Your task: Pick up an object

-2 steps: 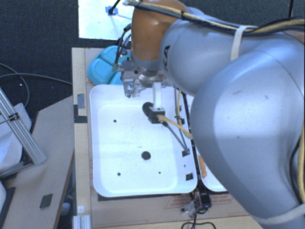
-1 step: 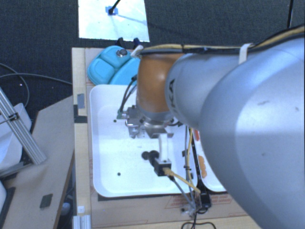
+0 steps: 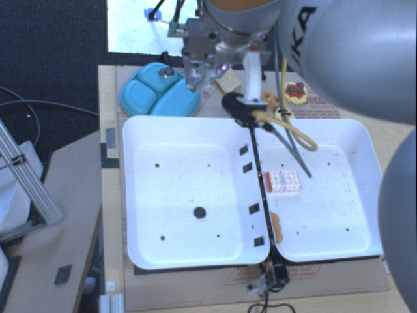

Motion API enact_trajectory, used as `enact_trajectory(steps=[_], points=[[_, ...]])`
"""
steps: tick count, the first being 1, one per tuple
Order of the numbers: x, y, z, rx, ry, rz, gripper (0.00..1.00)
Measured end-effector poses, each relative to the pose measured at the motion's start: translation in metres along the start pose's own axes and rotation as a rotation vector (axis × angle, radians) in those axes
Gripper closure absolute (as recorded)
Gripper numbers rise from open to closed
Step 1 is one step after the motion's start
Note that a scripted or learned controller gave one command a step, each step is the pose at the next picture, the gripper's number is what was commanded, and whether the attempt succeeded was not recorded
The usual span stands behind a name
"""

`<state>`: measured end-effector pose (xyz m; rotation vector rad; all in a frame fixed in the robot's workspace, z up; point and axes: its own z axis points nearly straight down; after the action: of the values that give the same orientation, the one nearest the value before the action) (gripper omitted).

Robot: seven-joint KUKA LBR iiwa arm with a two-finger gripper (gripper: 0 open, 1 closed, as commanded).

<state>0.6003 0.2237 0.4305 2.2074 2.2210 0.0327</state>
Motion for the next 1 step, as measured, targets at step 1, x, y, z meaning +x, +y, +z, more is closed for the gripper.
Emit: enact_trajectory(steps=[1], points=[[-0.0887, 0.0217, 0.0908, 0.026, -0.011, 0.014, 1.0]])
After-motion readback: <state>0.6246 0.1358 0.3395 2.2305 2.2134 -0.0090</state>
